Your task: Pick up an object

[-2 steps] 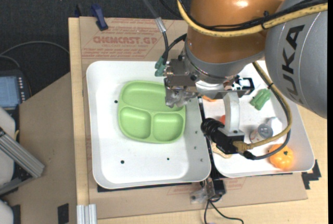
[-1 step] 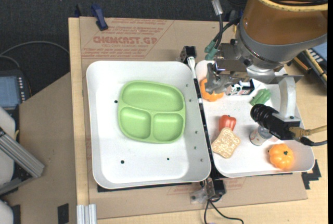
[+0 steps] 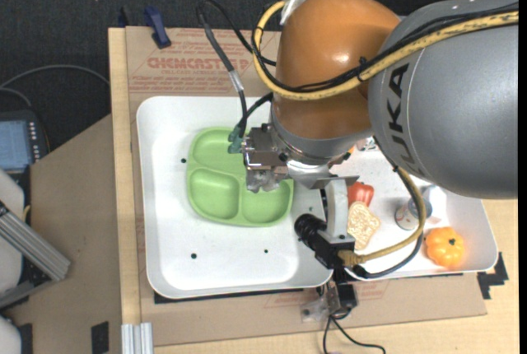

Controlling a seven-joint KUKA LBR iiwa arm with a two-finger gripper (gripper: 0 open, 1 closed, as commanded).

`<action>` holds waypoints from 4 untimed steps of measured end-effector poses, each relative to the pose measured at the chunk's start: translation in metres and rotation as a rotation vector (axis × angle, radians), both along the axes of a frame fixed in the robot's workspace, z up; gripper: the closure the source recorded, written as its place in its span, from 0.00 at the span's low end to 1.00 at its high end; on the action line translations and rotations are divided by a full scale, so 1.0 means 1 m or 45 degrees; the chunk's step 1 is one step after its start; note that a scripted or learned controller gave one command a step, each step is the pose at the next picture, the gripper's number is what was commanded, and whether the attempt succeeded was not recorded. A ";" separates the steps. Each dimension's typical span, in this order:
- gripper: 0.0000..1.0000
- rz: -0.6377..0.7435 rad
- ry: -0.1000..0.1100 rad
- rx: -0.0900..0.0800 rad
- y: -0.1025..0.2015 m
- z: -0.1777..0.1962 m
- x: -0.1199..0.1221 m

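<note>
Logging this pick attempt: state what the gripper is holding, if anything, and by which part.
It cannot be told. The gripper is down over the green divided plate at its right part, but the wrist hides the contact, so no hold is visible.

The grey arm [image 3: 445, 89] with its orange band [image 3: 333, 39] reaches in from the right and hangs over the left white bin [image 3: 165, 204]; its gripper [image 3: 265, 171] sits low over a green divided plate [image 3: 218, 188], at the plate's right side; in the right bin [image 3: 482, 249] lie a small orange pumpkin [image 3: 445, 247], a red piece [image 3: 361, 194], a tan cracker-like slice [image 3: 362, 225] and a grey round object [image 3: 406, 217]; both bins rest on a brown cardboard sheet [image 3: 181, 56].
</note>
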State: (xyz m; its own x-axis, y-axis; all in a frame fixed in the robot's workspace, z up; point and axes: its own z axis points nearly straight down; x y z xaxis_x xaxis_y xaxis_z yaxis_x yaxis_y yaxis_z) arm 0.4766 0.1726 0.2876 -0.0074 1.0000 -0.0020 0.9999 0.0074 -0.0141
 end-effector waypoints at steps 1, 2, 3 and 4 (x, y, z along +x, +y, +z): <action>1.00 -0.022 -0.035 0.003 -0.099 0.102 0.004; 1.00 -0.004 -0.022 0.004 -0.052 0.098 0.003; 1.00 0.004 -0.025 0.009 0.035 0.145 0.002; 1.00 -0.017 -0.018 0.002 -0.026 0.150 0.003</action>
